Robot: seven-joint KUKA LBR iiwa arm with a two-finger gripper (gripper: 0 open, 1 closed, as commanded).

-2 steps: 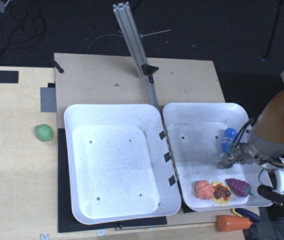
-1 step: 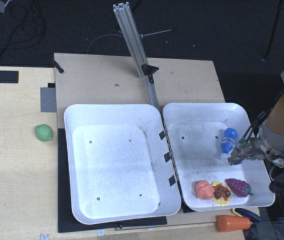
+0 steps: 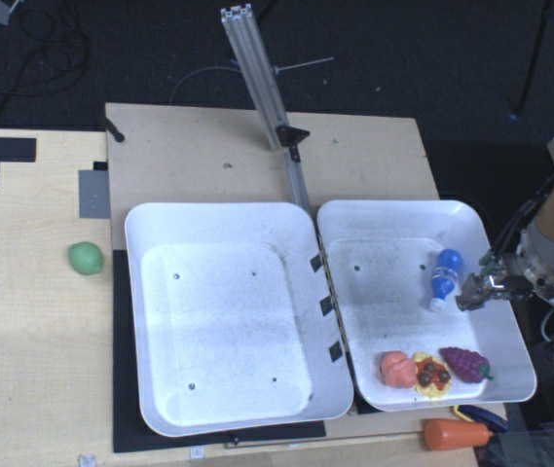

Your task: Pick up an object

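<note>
Gripper low over right bin; bottle just left of the fingers, long axis near-vertical in view. Finger state: can't tell.

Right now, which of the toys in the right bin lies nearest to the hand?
The blue and white bottle. It lies just left of the hand, while the peach-coloured fruit, the yellow toy and the purple grapes sit together along the bin's near edge.

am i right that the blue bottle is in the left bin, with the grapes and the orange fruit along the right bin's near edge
Not quite. The camera view shows the blue bottle in the right bin, not the left. The grapes and the orange fruit do lie along that bin's near edge.
</note>
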